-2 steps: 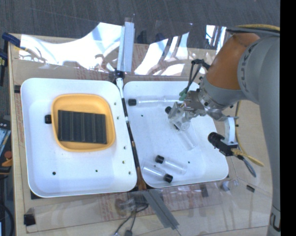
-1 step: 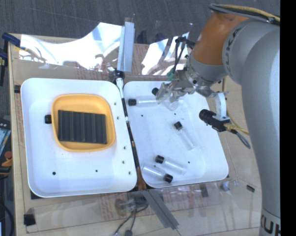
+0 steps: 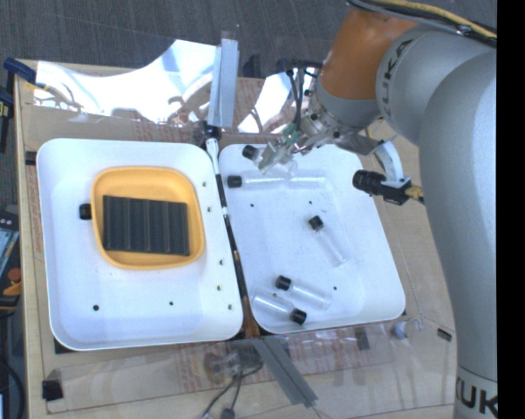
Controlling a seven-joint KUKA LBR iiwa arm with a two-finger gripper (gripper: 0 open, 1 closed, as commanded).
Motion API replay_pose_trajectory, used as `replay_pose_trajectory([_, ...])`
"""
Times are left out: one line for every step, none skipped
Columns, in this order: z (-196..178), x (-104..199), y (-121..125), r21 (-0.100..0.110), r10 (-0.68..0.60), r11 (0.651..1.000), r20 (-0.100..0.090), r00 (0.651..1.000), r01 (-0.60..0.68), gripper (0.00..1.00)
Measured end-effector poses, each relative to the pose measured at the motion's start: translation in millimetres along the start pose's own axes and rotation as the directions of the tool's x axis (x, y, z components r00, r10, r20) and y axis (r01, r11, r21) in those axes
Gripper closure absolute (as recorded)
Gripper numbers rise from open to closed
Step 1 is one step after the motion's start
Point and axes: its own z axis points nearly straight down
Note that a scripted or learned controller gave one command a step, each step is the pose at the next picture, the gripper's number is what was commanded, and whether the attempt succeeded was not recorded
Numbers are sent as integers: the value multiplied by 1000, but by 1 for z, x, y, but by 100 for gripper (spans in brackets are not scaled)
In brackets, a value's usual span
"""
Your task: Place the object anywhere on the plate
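Note:
A yellow plate (image 3: 146, 184) with a dark ridged insert lies in the left bin (image 3: 62, 304). Several clear vials with black caps lie in the right bin (image 3: 376, 278): one near the back left (image 3: 261, 182), one in the middle (image 3: 325, 236), and two near the front (image 3: 302, 292) (image 3: 278, 307). My gripper (image 3: 268, 157) hangs low over the back edge of the right bin, just behind the back-left vial and well to the right of the plate. I see no vial lifted off the bin floor.
A small black piece (image 3: 85, 210) lies in the left bin beside the plate's left rim. A grey upright post (image 3: 224, 81) stands behind the divider between the bins. Crumpled foil (image 3: 132, 85) lies behind the left bin. The grey arm (image 3: 437, 147) covers the right side.

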Motion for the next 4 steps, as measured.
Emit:
replay_pose_trajectory([0,0,0,0,0,1000,0,1000,0,0])
replay_pose_trajectory([0,0,0,0,0,1000,0,1000,0,0])
replay_pose_trajectory([4,9,-20,3,-247,969,-3,969,247,0])
replay_pose_trajectory([18,59,-24,4,-114,993,-3,993,114,0])
